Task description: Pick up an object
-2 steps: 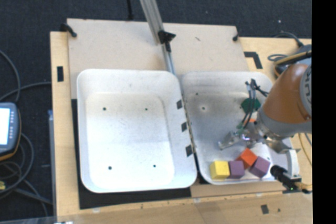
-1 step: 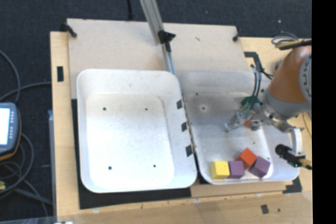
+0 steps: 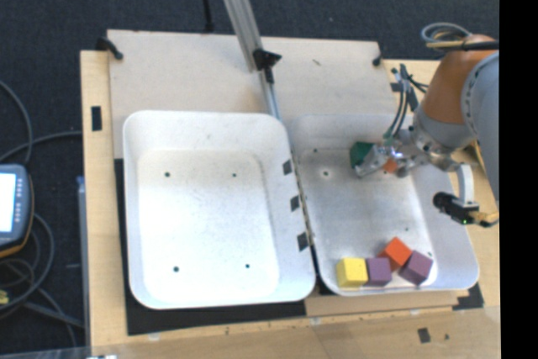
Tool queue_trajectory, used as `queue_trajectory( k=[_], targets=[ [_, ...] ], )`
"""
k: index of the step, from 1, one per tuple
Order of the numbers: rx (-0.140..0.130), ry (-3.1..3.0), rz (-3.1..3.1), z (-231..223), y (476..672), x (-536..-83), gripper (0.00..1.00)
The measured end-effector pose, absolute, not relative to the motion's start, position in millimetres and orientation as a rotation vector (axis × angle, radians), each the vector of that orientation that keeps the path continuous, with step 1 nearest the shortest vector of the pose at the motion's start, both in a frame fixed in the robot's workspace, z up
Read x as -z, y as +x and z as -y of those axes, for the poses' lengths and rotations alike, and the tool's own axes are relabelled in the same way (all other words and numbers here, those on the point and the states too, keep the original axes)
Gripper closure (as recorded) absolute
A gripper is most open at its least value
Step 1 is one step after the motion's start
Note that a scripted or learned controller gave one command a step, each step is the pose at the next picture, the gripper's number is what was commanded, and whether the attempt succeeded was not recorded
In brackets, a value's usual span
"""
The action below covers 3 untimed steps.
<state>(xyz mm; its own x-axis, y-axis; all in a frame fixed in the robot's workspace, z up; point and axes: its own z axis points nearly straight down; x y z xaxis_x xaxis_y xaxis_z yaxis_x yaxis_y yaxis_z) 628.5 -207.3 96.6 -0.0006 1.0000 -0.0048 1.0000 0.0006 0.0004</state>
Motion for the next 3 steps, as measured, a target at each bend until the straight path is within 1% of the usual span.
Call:
queue_trajectory(
  k=[1,2,3],
  targets=[
    [0.055,2.253,-2.238,168,658.2,-93,0.00],
    [0.053,2.249,-2.243,170,657.4,-104,1.00],
    [-0.014,2.206,-2.229,67,678.2,-203,1.00]
  ],
)
